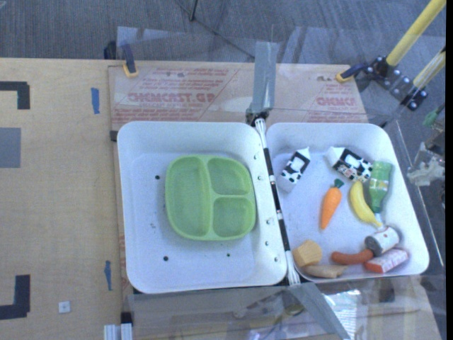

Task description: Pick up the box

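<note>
The right bin [403, 161] holds several box-like toys. A small black-and-white cow-patterned carton [295, 168] stands near its left wall. A second cow-patterned box [352, 166] lies toward the back. Touching that box on its right is a green carton [380, 183]. In the front right corner lies a red and white packet [388, 261].
An orange carrot [330, 204], a yellow banana [362, 204], a red sausage [352, 256], a small can [381, 240] and tan bread pieces [311, 258] share the right bin. A green divided plate [210, 197] sits in the left bin [134, 190]. Yellow-handled clamps [396, 55] stand at the back right.
</note>
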Robot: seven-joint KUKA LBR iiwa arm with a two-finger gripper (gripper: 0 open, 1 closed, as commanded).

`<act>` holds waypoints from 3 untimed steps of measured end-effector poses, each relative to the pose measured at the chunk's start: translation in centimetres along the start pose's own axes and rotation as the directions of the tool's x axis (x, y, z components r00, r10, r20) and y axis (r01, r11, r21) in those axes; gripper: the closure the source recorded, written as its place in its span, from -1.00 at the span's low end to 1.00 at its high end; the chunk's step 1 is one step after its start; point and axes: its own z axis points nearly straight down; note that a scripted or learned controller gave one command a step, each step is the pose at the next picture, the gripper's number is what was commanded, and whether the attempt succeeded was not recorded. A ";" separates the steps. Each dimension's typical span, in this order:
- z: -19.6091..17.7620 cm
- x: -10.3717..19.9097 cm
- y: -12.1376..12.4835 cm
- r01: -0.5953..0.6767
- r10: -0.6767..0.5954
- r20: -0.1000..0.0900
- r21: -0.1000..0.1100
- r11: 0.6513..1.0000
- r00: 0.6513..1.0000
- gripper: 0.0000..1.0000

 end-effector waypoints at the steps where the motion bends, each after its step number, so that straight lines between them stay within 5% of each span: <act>1: 0.4 1.3 -2.2 0.302 -0.302 -0.002 0.003 0.953 0.953 1.00; 2: -2.5 4.0 -0.7 0.233 -0.233 0.000 -0.001 0.973 0.973 1.00; 3: -2.5 3.9 -0.6 0.232 -0.232 0.000 -0.001 0.973 0.973 -1.00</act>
